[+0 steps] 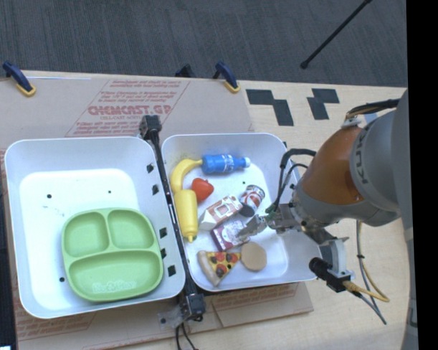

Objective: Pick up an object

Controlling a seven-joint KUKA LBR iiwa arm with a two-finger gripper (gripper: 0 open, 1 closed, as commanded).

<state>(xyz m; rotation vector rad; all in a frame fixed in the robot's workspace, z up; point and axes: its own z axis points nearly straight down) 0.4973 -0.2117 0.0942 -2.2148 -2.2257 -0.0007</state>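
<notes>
Two white bins — left bin [19,213] holds a green plate [111,253]; gripper [251,224] — grip unclear — over right bin's [275,143] toys.

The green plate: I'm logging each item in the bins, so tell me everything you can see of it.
The green plate is a pale green divided dish, apparently plastic or silicone, with rounded corners. It has three compartments: two smaller ones at the far side and one wide one at the near side, which bears faint raised lettering too small to read. It lies flat and upright on the floor of the left bin, toward its near right corner. Nothing lies in it or touches it besides the bin.
</notes>
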